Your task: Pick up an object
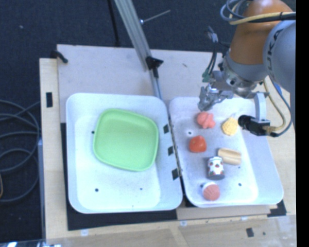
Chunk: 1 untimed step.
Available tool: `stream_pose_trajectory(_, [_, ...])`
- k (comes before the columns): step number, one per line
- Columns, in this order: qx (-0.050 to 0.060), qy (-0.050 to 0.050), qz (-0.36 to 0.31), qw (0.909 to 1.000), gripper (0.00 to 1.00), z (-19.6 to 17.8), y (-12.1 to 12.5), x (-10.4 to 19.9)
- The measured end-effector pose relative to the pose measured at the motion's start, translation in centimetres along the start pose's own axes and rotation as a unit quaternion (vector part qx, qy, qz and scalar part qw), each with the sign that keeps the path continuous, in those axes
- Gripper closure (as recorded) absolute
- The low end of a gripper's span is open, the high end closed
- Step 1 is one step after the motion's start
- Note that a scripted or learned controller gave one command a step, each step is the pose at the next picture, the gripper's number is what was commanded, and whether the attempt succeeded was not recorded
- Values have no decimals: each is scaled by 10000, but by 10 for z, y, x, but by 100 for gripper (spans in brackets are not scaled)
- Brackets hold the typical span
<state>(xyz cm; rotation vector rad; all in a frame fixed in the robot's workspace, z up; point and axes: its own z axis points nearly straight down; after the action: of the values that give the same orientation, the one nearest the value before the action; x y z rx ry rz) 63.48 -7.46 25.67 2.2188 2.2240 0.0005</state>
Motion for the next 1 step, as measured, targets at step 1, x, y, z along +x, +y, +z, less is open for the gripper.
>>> stream_pose_trajectory(1, [-4,4,-8,10000,100,-6,12,49])
